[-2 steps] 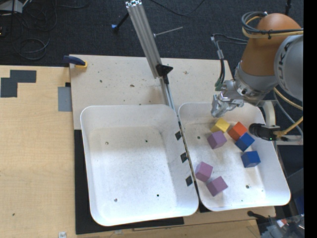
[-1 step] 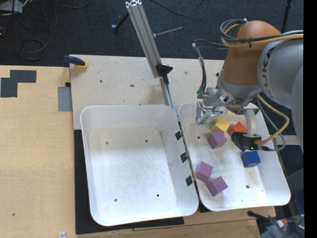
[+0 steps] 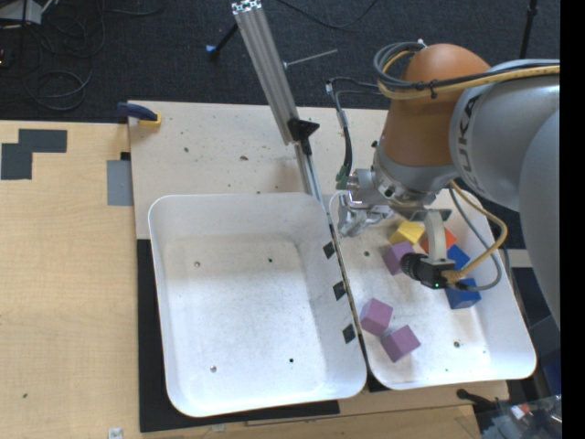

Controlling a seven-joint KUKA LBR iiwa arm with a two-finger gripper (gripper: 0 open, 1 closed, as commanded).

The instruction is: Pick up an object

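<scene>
We judge the pick not yet done: our grey two-finger gripper [image 3: 358, 216] hangs over the right shallow white bin [image 3: 475, 359], above the purple foam cubes [image 3: 388, 329].

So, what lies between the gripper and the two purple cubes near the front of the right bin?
In the camera view, bare white bin floor separates the gripper from the purple cubes.

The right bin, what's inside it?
The right bin holds purple blocks, a yellow block, blue blocks and something orange. The arm covers the bin's far end, so anything beneath it is hidden.
</scene>
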